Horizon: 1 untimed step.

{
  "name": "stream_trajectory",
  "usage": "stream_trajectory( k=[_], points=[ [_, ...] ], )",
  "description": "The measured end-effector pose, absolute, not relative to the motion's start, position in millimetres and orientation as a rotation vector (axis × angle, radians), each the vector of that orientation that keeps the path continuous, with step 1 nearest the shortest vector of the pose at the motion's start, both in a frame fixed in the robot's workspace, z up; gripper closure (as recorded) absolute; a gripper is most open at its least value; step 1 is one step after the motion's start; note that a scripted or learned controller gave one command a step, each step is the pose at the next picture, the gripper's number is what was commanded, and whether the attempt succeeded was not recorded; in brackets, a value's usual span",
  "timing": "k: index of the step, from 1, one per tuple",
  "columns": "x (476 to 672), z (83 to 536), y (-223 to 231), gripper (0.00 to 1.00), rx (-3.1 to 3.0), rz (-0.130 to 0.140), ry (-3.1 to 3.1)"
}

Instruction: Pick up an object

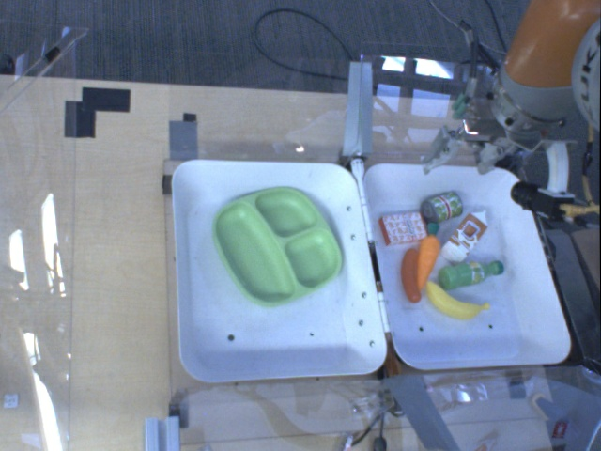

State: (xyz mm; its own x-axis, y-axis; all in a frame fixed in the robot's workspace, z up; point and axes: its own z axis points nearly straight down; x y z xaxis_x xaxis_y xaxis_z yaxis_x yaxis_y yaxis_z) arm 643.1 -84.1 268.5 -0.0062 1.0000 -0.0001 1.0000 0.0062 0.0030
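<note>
The gripper [463,148] hangs over the far edge of the right bin [526,341], its two fingers spread wide with nothing between them. The can [441,205] lies just near-left of it, long axis running left to right; carrot [420,267], bottle [470,273] and banana [455,302] lie nearer still. The arm's upper part is cut off at the frame's edge.

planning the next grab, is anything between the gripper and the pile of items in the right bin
Nothing visible does. The gripper sits above the far rim of the right bin, and only bare bin floor lies between it and the nearest item, the can. The carrot and banana lie beyond that.
</note>
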Motion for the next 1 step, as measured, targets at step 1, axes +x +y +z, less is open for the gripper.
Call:
stream_trajectory(
  k=[1],
  points=[
    [649.7, 187.4, -172.3, 0.0, 2.107, 0.002, 2.325]
  ],
)
